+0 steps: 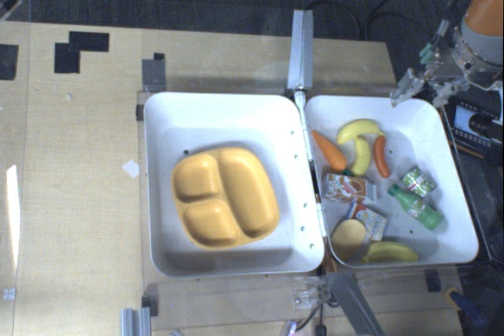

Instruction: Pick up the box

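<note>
Boxes point(345, 187) mid-bin — hand point(424, 84) (perhaps open) above rim.

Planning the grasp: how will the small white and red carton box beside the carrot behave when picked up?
The small white and red carton box lies flat, so it probably won't roll. It looks light, perhaps crushable. The orange carrot and yellow banana crowd it, so the gripper may nudge them.

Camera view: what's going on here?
The arm is going after a box. Its gripper sits over the top right corner of the right bin, above the items and holding nothing. That bin holds two small boxes, bananas, a carrot, a green bottle, a can and other toy food. The left bin holds a yellow divided tray. No box has been lifted yet.
</note>
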Robot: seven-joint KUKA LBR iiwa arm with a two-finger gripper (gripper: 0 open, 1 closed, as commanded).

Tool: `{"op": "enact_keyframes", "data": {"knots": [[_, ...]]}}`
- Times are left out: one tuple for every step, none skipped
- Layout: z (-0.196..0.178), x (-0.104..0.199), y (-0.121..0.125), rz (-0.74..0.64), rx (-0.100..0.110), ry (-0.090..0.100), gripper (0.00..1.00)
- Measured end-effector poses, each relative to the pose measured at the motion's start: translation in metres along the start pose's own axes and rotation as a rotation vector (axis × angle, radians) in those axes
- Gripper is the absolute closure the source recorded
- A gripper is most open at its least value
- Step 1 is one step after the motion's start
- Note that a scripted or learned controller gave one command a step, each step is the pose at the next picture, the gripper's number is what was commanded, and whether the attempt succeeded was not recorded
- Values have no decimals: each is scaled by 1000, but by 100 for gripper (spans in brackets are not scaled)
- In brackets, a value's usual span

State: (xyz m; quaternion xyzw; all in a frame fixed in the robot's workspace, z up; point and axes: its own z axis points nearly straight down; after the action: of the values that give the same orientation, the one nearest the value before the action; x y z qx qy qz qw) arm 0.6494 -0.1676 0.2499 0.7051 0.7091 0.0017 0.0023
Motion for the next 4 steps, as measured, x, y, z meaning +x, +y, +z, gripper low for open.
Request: {"op": "enact_keyframes", "data": {"knots": [[134, 35, -38, 77, 2, 1, 0], [122, 48, -69, -26, 1, 1, 0], [110, 49, -67, -27, -6, 1, 100], [110, 49, -67, -27, -6, 1, 0]]}}
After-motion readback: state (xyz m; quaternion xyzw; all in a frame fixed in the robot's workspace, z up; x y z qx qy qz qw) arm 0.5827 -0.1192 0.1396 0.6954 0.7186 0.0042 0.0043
